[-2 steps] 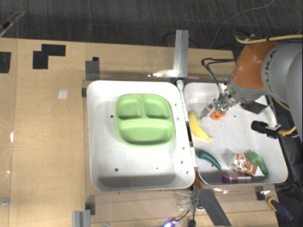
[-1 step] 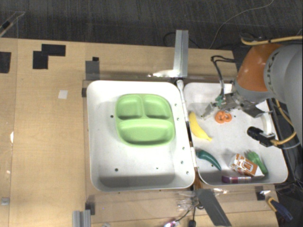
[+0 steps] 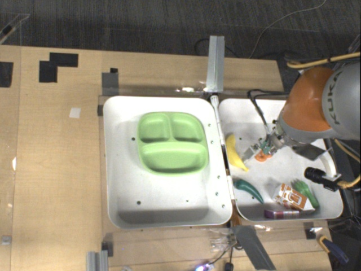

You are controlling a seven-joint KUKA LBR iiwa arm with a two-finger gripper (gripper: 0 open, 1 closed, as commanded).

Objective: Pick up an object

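Setting: wooden bench [image 3: 51,168] under dark carpet at the top, bearing two shallow white bins side by side, with a metal post [image 3: 216,64] rising at twelve o'clock between them.
Pincer: gripper [image 3: 265,147] low in the right bin [image 3: 333,208], near its centre, tip pointing toward nine o'clock; whether it is apart or together I cannot tell.
Arm: grey KUKA arm [image 3: 338,103] with its orange band [image 3: 307,103], coming in from three o'clock above the gripper.
Orange piece: small orange object [image 3: 261,157] just below the gripper tip, at about six o'clock from it; touching or not is unclear.
Banana: yellow banana [image 3: 235,154] lies at nine o'clock of the gripper, near the right bin's left wall.
Green pod: dark green curved object [image 3: 249,188], like a pepper or bean, at seven o'clock of the gripper.
Carton: small orange and white carton [image 3: 290,196] at five o'clock of the gripper, with a green item [image 3: 309,192] just beside it.
Purple item: slim purple object [image 3: 281,213] beside the right bin's front wall, at six o'clock.
Left bin: left bin [image 3: 121,202] holds a light green divided plate [image 3: 171,141], lying flat, well apart from the gripper at nine o'clock.
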